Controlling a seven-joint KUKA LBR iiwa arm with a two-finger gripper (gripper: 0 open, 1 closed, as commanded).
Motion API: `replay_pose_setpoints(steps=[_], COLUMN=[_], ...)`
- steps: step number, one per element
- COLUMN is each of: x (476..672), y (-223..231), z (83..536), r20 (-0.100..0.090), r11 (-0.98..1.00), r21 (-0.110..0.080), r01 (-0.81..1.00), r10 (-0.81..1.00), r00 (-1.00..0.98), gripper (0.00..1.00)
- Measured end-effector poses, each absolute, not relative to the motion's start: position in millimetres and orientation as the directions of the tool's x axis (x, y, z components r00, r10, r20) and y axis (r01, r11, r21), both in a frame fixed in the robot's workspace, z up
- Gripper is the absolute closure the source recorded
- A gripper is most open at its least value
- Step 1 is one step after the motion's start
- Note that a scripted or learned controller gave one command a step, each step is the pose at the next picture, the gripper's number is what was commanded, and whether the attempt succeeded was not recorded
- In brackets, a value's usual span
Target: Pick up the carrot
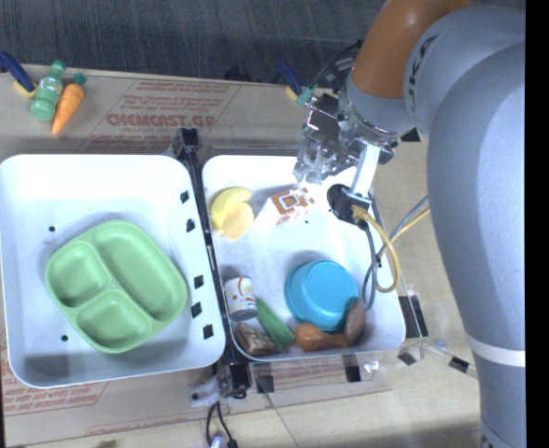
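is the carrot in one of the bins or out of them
Out. The carrot lies on the brown board behind the left bin, beside a green bottle, far from the end effector.

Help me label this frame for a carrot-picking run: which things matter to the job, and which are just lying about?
Belongs to the job:
carrot, on the board beyond the left bin
gripper, over the right bin

Lying about:
green bottle
green divided plate
yellow fruit
small packet
blue bowl
can
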State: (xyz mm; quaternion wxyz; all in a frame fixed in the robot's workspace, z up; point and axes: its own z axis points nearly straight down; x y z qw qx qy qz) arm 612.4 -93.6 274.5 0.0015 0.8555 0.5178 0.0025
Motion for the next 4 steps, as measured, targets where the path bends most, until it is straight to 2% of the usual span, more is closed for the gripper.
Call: replay_pose_setpoints(steps=[1,2,3,4], x=[609.9,656.9,649.6,645.5], y=[-93.1,-54.6,-5.7,98.7], z=[267.7,302.9,395.3,400.4], r20=[-0.001,-0.003,0.0,-0.002], r11=[-0.465,-0.635,-0.781,-0.879], r21=[-0.008,-0.005,-0.005,-0.003], r01=[0.885,0.772,0.625,0.477], r10=[0.885,0.772,0.625,0.477], r00=[0.465,0.635,0.781,0.879], gripper=[0.0,0.0,0.0,0.0])
